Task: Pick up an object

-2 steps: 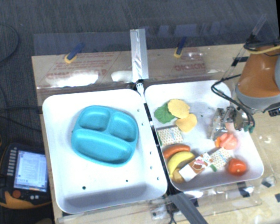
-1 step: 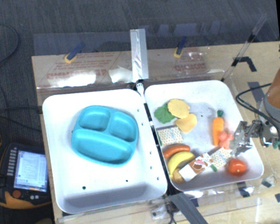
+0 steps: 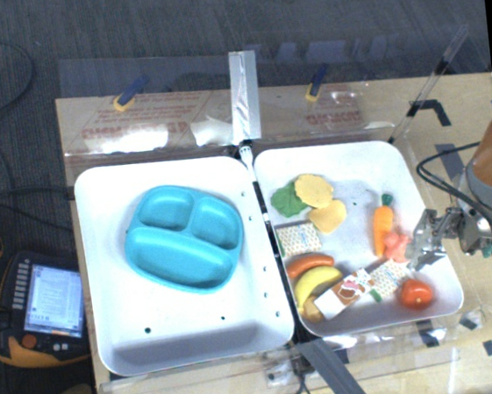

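End effector (image 3: 424,245) low at right bin (image 3: 400,158) right edge, near tomato (image 3: 415,292); grip state unclear.

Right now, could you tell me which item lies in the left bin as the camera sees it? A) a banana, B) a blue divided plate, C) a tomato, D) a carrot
B: the blue divided plate lies alone in the left bin, while the banana, carrot and tomato all sit in the right bin.
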Robot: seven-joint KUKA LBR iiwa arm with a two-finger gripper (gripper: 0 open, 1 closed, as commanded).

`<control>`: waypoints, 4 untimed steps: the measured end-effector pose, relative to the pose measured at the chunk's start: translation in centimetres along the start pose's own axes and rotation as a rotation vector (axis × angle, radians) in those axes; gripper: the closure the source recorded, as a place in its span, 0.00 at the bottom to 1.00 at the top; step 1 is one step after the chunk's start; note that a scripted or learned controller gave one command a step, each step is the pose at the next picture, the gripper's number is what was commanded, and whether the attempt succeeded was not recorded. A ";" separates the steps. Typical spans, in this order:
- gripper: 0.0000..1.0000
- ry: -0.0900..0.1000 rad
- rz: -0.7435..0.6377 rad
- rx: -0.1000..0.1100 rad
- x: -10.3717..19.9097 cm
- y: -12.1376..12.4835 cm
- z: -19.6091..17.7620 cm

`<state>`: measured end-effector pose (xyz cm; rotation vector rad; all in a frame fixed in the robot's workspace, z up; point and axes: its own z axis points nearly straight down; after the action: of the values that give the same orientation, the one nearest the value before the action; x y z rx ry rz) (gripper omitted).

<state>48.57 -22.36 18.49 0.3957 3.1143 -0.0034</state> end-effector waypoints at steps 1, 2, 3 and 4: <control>1.00 -0.001 -0.300 -0.002 -1.8 0.5 -5.1; 1.00 0.000 -0.283 -0.004 -0.3 0.3 -0.3; 1.00 -0.001 -0.275 -0.003 -0.2 0.3 -3.0; 1.00 -0.002 -0.235 -0.003 -0.2 0.1 -4.6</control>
<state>48.82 -22.27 23.06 0.0275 3.1370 0.0011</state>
